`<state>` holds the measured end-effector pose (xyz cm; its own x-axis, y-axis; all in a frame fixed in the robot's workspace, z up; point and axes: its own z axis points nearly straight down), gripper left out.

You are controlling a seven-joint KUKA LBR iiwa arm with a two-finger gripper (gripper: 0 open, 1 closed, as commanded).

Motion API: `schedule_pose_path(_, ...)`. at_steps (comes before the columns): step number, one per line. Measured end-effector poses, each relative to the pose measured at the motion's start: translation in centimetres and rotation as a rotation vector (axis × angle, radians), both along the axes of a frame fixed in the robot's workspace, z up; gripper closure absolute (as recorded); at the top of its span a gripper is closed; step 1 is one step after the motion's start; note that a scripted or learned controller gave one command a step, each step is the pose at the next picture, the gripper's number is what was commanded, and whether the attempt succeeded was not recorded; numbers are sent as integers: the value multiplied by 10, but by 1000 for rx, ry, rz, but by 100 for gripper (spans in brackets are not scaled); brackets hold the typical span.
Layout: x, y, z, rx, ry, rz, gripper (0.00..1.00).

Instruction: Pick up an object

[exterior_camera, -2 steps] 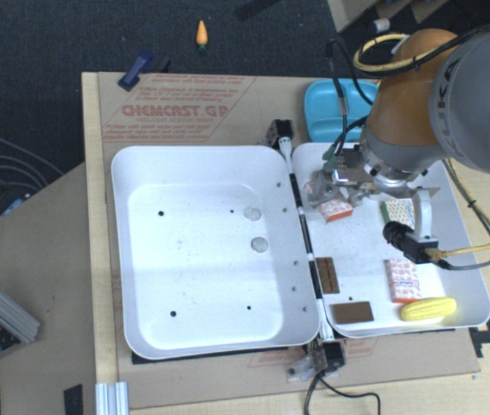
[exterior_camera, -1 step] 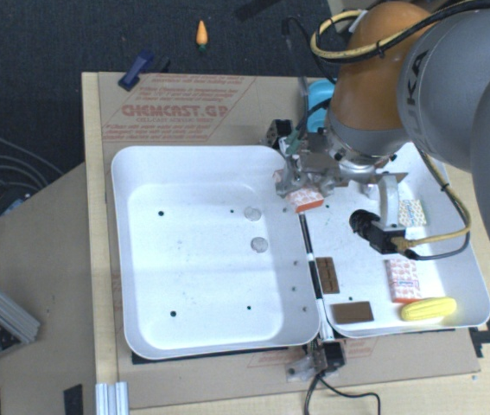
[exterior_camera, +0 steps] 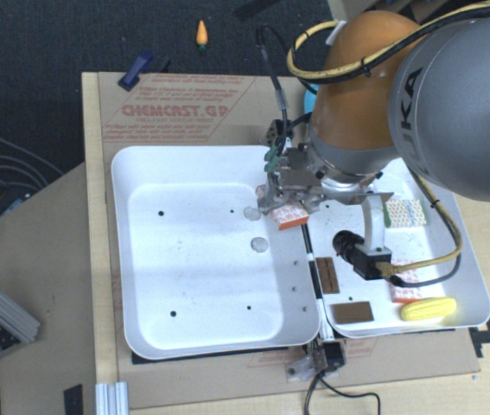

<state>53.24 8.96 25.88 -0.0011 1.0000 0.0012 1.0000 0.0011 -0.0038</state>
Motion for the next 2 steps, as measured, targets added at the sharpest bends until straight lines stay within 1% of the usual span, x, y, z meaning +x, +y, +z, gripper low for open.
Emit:
schedule_pose_path(1,-22,-58,-2,-1,0,-2,100)
schedule_pose_path(2,-54,-30,4,0,1,-1,100)
